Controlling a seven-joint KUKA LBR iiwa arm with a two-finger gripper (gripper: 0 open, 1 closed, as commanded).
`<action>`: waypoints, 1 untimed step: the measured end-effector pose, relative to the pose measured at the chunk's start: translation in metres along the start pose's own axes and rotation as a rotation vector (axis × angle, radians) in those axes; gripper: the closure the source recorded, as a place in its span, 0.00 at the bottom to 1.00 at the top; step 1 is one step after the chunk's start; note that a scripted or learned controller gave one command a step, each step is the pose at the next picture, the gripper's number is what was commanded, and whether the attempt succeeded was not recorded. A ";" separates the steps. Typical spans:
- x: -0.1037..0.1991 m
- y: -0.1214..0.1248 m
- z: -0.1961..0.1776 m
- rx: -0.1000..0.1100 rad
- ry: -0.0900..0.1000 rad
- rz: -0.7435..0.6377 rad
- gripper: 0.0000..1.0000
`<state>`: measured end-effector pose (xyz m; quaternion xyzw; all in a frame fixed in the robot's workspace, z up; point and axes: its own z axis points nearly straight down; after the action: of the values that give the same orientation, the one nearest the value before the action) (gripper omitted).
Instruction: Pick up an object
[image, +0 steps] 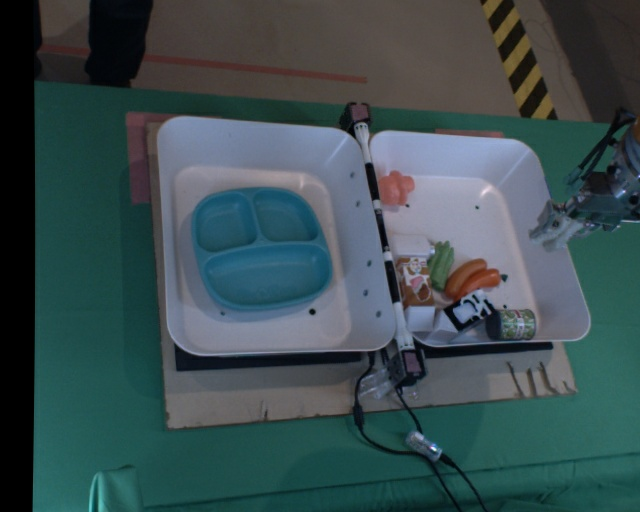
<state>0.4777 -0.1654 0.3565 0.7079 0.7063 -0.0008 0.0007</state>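
The end effector (556, 226) hovers at the right bin's (520, 165) outer rim; its grip state cannot be told. Inside that bin, carrots (470, 278) lie beside a small can (516, 323).

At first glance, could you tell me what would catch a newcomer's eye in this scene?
The blue divided plate stands out first, lying alone in the left bin. Next comes the cluster of small toys along the near-left part of the right bin: two orange carrots beside a green pea pod, with a small green can on its side by the near rim. The gripper hovers over that bin's right rim.
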 end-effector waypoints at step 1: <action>-0.023 -0.009 0.011 0.001 0.000 0.002 1.00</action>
<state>0.4688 -0.1883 0.3457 0.7085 0.7057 -0.0014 0.0004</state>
